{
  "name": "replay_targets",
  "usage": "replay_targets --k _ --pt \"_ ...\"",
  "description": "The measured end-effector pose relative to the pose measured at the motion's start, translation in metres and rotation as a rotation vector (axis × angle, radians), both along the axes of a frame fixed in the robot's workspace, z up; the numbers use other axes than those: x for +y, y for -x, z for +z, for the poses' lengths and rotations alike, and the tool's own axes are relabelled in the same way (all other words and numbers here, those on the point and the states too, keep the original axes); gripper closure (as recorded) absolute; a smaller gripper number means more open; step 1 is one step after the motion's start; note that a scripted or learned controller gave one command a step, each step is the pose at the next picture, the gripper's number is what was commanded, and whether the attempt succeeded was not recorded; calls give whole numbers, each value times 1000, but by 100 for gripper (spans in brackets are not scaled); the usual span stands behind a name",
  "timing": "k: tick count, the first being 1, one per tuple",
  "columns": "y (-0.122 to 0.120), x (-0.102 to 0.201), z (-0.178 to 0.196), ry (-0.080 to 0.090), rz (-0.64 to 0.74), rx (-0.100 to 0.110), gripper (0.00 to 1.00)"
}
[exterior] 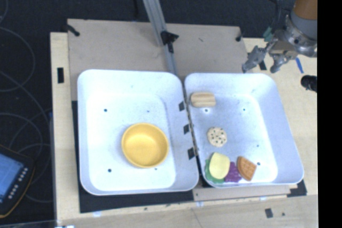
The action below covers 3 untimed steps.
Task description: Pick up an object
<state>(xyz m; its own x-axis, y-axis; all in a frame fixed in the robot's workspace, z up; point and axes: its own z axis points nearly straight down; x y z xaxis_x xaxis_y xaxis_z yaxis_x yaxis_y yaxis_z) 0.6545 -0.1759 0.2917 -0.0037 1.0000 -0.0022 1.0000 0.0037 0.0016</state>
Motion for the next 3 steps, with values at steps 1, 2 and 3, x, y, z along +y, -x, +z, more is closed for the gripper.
replay_targets --k 1,2,3 --pt "0 -1 0 1 0 1 0" --pt "4 3 -62 0 -2 6 0" --pt "3 3 -104 0 -4 5 0"
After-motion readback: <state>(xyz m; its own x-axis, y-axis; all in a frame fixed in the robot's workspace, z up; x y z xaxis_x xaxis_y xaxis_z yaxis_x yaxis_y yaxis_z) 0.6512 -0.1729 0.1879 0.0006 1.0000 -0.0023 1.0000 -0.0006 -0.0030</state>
